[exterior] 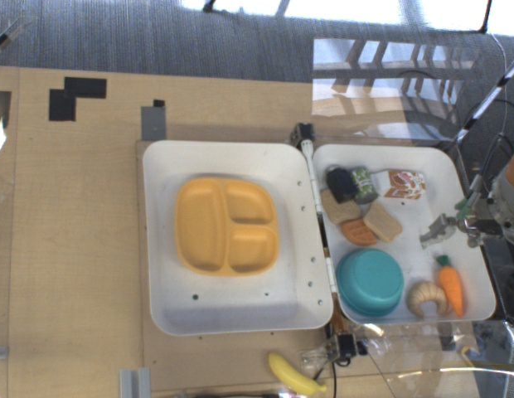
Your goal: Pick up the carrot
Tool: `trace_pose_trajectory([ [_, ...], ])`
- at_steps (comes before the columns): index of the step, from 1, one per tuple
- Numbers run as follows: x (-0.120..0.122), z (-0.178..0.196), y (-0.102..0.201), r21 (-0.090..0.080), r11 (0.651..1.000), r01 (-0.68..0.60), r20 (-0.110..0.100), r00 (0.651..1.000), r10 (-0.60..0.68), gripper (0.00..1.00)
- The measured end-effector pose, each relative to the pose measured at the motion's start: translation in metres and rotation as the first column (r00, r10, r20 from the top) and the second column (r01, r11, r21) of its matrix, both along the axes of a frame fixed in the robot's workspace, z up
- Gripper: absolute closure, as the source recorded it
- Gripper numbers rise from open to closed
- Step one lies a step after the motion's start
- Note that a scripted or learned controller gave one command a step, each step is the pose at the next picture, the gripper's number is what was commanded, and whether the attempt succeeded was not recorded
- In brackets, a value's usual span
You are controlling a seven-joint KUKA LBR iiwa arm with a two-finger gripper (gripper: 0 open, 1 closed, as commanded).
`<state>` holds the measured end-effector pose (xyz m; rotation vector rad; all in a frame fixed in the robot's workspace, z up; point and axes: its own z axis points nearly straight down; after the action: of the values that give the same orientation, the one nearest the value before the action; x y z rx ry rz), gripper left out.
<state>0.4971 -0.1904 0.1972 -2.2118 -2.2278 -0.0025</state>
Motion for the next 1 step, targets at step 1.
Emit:
trace_pose_trajectory([
  [1,-0.0096,-0.0493,-0.0146,0.003,0.970,-0.244,-0.001,0.970,0.244,0.00],
])
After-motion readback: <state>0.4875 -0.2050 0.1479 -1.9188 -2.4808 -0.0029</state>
